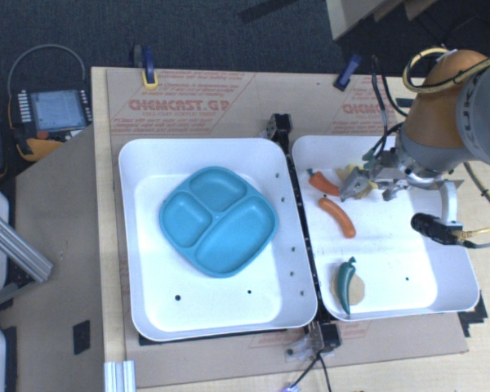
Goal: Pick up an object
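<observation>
A handheld screen unit (pixel 55 109) lies left of the bench; blue clamps (pixel 149 65) grip its far edge.

One fixed camera looks down at a slant from above the bench (pixel 106 219), taking in both white bins (pixel 147 300) whole.
</observation>
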